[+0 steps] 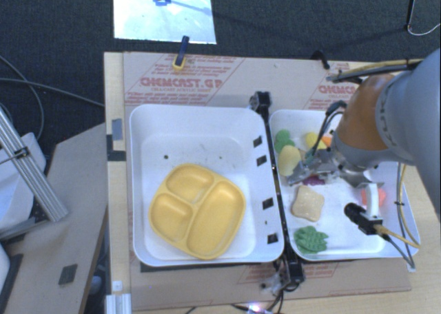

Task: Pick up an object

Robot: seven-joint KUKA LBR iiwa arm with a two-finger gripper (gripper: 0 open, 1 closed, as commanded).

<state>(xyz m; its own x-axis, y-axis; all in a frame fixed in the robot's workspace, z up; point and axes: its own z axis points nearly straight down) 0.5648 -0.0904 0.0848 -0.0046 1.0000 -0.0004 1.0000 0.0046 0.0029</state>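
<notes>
My gripper (pixel 306 170) hangs low over the middle of the right bin (pixel 344 240), its metal fingers pointing left toward a pale yellow-green fruit (pixel 289 158). A purple piece (pixel 318 181) lies just under the fingers. A tan slice of toast (pixel 307 203) lies below the gripper, and a green leafy toy (pixel 311 239) sits near the bin's front edge. A green round piece (pixel 283 138) and a yellow-orange piece (pixel 315 140) lie at the back. I cannot make out whether the fingers hold anything.
The left bin (pixel 158 133) holds a yellow divided plate (pixel 198 210). An orange-red item (pixel 381 197) lies at the right bin's right side by a black cable fitting (pixel 362 217). The grey arm with its orange band (pixel 365 116) covers the right bin's back right.
</notes>
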